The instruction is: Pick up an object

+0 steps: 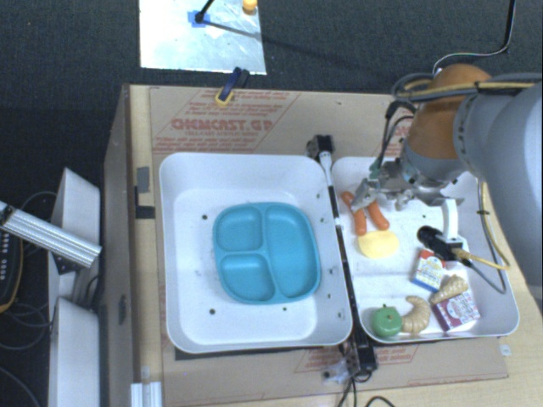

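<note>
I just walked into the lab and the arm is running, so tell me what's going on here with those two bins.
A grey robot arm reaches in from the right, its gripper low over the right bin, just above two small orange sausage-like pieces and a yellow piece. Nothing visibly sits between its fingers. A green apple, a croissant and small cartons lie nearer the front. The left bin holds a blue divided tray.
</note>
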`<state>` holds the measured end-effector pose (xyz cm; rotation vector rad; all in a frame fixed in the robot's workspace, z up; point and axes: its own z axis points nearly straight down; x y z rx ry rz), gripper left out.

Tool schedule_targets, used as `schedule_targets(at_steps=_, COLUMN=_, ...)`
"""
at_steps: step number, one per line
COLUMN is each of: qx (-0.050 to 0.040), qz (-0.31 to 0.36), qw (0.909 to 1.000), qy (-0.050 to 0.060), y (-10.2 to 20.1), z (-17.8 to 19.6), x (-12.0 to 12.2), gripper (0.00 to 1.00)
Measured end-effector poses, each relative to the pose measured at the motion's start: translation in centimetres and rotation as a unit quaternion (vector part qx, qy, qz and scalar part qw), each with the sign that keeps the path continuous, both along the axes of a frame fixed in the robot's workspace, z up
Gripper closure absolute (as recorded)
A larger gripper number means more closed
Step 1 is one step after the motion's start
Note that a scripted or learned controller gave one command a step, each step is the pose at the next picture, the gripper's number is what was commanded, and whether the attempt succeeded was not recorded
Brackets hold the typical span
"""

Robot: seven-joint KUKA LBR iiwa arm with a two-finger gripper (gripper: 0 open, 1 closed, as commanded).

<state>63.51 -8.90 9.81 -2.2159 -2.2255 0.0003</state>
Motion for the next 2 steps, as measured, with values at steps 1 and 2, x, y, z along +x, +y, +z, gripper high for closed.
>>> schedule_targets(at_steps=1, qx=-0.0003, qz=-0.002, qw=1.0000, qy=-0.001, y=0.3, z=-1.0, x=-2.1, gripper=0.00)
schedule_targets(at_steps=2, qx=-0.0003, qz=-0.001, qw=1.0000, qy=-0.002, y=0.3, z=0.1, x=-2.0, gripper=1.00)
